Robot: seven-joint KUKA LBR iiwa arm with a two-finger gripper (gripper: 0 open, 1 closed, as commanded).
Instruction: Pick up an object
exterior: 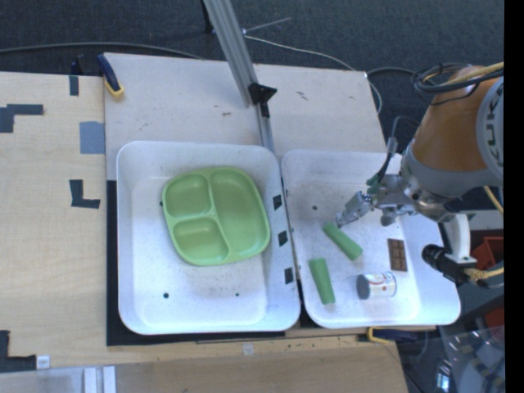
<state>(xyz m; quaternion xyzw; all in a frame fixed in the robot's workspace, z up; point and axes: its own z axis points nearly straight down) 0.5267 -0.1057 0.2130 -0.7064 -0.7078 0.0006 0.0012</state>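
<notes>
The pale bench (188, 97) bears two white bins: left bin (131, 244), right bin (426, 301) touching beside it; behind the left bin, perhaps a blue-yellow clamp (110, 75).

A glossy green plastic plate (216, 216) is seen at centre left; the bins (131, 244) look matt white, the counter (41, 211) pale wood-grained.

A grey robot arm (458, 137) with an orange band reaches in from the table's right edge, wrist bent downward and leftward. Its two-finger hand (354, 210) hangs low, pointing toward the table's left edge.
</notes>
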